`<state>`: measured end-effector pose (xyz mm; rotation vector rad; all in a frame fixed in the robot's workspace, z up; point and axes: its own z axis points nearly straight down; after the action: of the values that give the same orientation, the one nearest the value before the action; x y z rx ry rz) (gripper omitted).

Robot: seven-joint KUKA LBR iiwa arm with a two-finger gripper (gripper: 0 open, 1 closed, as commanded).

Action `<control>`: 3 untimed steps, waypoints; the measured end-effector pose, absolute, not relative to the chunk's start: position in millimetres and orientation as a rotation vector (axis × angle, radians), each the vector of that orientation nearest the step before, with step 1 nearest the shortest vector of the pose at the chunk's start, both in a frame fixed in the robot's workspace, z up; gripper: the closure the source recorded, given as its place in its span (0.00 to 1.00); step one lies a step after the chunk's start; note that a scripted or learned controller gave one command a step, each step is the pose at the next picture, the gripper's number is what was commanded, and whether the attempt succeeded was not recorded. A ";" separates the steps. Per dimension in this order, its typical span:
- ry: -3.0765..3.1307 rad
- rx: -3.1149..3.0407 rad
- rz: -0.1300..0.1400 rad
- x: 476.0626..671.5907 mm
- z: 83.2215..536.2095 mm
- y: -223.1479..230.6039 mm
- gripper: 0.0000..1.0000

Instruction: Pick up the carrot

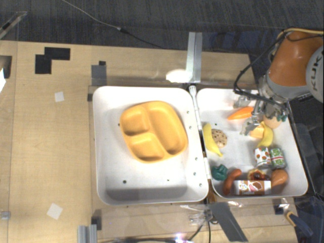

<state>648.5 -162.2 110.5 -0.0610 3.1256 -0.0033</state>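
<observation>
1. A single fixed camera is looking down on the bench from above, at a slant rather than straight overhead
2. It is facing the two white bins, taking in the left bin and the right bin side by side, both whole within the frame
3. It is sitting far enough back that dark floor is showing beyond the bench's far edge along the top
4. The arm is entering from the right side of this view

A pale wooden bench meets dark carpeted floor.
</observation>
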 end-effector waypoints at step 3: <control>3.109 0.431 0.002 662.4 99.4 -130.7 0.00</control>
<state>662.4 -130.7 99.4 0.4307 3.1087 0.0021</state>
